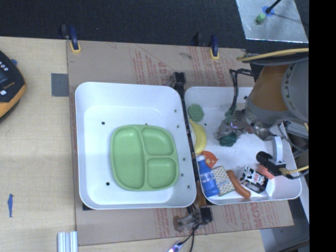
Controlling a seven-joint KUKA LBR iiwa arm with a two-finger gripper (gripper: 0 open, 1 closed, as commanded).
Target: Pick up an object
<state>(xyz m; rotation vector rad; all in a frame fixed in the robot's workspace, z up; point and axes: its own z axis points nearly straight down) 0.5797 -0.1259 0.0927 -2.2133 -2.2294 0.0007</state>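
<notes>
Camera view has the gripper (229, 132) low in the right bin (294, 193), right over a small dark teal object (227, 139) just right of the banana (199, 135). Can't tell if it's actually grabbing, so the arm probably wants to centre on it before lifting.

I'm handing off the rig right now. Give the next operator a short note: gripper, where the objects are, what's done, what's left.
Gripper: down in the right bin, low over a dark teal object; too blurred to tell whether it has a grasp.
Right bin also holds: banana along the left wall, green round object above it, blue bottle, sausage, black-and-white toy near the front.
Left bin: green divided tray.
Done: arm has reached into the bin; no lift confirmed.
Left: secure one object and raise it.
</notes>
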